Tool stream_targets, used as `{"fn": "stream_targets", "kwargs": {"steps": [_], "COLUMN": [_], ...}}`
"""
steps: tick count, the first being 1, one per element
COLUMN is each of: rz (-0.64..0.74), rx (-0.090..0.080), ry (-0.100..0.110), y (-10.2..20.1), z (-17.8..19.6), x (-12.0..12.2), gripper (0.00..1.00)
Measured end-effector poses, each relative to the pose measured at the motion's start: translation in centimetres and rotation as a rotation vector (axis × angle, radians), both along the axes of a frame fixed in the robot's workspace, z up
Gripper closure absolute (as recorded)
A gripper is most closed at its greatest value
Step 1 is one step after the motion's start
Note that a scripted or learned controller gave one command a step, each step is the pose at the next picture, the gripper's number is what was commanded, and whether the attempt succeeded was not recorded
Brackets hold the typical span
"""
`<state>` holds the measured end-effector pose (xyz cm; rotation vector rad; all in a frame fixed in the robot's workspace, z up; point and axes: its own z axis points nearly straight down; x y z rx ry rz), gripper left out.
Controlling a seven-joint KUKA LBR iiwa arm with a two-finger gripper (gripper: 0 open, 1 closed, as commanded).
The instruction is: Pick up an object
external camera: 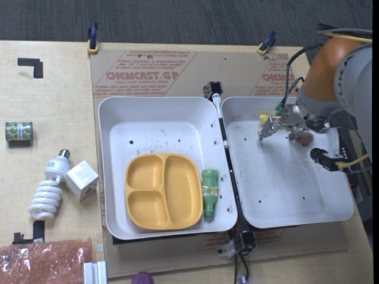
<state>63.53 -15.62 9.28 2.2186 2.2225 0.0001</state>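
The hand sits low in the right bin, whether open or closed I cannot tell, and nothing looks lifted yet, with a yellow piece just beside it.

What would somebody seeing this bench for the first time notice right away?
Probably the yellow divided plate lying in the left bin, with a green bottle alongside its right edge. Next, the grey arm with its orange band reaching into the right bin at its far corner, the gripper close to a small yellow thing. Left of the bins, a spiral light bulb and a white cube lie on the bench.
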Motion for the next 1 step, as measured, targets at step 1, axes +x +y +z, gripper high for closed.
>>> {"fn": "stream_targets", "kwargs": {"steps": [1], "rz": [0.001], "rx": [-0.001], "ry": [-0.002], "y": [-1.89], "z": [0.4], "x": [2.42], "gripper": [0.0]}}
